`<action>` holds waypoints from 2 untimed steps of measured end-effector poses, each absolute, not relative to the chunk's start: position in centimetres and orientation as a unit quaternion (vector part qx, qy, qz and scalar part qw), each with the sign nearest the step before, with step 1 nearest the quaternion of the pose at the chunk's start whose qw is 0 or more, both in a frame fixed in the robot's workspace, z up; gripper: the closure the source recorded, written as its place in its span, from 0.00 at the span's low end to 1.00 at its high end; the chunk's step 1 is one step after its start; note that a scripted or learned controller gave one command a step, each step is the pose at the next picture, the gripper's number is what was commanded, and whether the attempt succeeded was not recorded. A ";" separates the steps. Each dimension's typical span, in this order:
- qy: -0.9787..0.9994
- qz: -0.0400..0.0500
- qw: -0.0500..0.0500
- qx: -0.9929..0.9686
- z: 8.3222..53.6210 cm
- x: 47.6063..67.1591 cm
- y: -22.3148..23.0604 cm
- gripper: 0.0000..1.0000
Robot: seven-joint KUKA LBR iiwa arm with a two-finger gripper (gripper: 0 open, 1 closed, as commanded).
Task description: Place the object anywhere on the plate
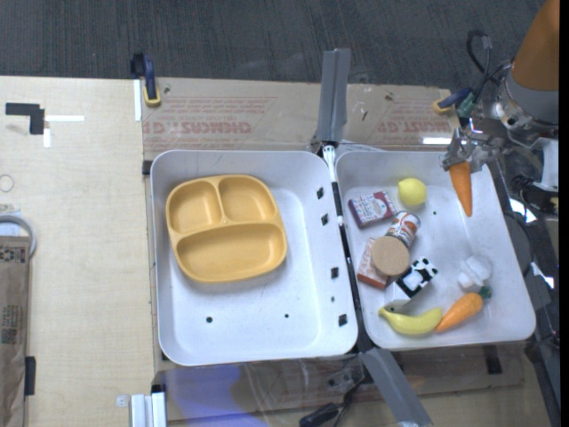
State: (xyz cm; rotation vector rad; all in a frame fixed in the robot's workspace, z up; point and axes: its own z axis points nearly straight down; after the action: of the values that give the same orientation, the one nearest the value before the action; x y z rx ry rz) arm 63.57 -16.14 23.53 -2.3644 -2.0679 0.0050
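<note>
Orange carrot hanging from the hand

Orange and pointing downward, the carrot [461, 188] is dangling from the hand [463, 154], whose fingers are pinching its top, over the right bin [498, 238]. Left of that bin, the yellow plate [228, 228] is sitting in the left bin [178, 327].

A single fixed camera hangs above the pale wooden desk [71, 265] and looks down at a slant, far enough off to take in both shallow white plastic bins side by side. The left white bin [240, 327] sits near mid-frame, the right white bin [507, 265] toward the right edge. Dark floor fills the top strip, where the grey-and-orange arm [542, 52] enters from the right.
</note>
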 end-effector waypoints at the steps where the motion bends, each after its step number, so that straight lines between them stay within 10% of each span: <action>1: -0.696 0.002 0.001 -0.718 19.0 59.6 -8.3 1.00; 2: -0.776 0.001 0.000 -0.631 23.5 58.4 -2.0 1.00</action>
State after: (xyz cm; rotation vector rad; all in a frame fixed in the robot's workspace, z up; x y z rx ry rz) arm 58.43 -2.05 23.51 -1.9830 -2.4365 0.0017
